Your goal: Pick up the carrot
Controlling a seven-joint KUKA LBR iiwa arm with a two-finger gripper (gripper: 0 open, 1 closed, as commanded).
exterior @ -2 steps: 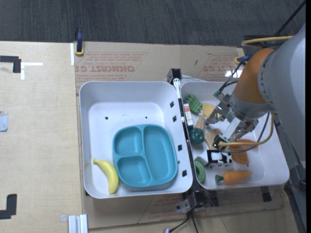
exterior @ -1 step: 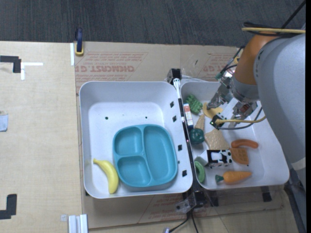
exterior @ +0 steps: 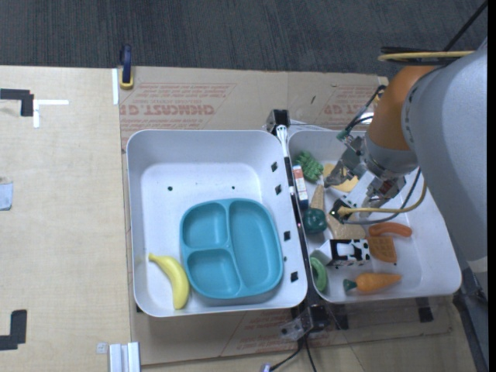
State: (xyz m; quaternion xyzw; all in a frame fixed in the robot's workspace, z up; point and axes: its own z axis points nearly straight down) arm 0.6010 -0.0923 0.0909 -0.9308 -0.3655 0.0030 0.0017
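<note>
Beside one banana, one blue tray; one carrot opposite.

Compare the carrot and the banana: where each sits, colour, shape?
The carrot lies in the right bin, near its front wall; the banana lies in the left bin, beside the teal divided plate. The carrot is orange with a green top, the banana yellow. The carrot is straight and tapered, the banana curved. Both lie flat, ungripped.
</note>
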